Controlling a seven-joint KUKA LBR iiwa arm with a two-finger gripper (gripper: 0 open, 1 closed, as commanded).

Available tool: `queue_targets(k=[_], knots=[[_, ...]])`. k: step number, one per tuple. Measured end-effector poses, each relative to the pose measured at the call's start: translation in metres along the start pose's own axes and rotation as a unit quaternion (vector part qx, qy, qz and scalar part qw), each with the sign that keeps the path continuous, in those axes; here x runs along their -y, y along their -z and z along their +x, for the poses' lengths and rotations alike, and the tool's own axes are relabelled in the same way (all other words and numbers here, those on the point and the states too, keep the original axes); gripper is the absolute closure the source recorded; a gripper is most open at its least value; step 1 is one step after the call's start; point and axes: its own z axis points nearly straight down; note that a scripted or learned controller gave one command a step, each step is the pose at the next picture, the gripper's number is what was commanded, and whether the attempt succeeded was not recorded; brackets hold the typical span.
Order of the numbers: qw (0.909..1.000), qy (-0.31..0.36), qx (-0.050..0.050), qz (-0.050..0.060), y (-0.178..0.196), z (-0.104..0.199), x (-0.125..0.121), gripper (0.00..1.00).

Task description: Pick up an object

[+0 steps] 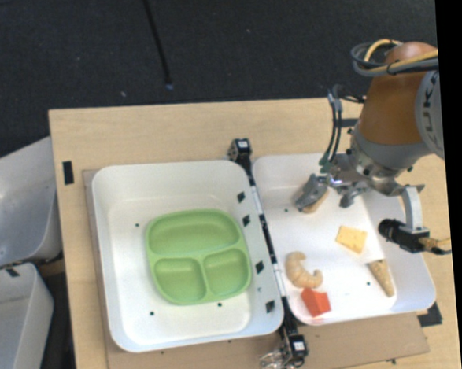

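Surface (76, 230) of pale wood, bearing two white bins side by side. Left bin (121, 306): holding a green tray (196, 255) with three compartments, lying flat near its middle. Right bin (412, 285): holding a yellow block (351, 238), a tan cone (382, 276) near the right wall, a pale curled shrimp (302, 270) and a red block (316, 301) just below it at the front edge. Arm (396, 113) reaching in from the right, low over the right bin's back part. End effector (330, 192) with fingers spread apart, left finger (310, 191) touching or overlapping a tan piece (314, 204); right finger off it. Cannot tell whether that piece is gripped; not seen between the two fingers.
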Motion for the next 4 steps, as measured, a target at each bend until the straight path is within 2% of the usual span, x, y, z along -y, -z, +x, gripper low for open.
queue_targets(k=[2, 3, 4], knots=[[1.0000, -0.001, 0.000, 0.000, -0.085, -0.002, 0.000, 0.00], [1.0000, -0.004, 0.000, -0.003, -0.072, -0.003, -0.002, 1.00], [1.0000, 0.001, 0.000, -0.004, -0.019, 0.005, 0.002, 1.00]])
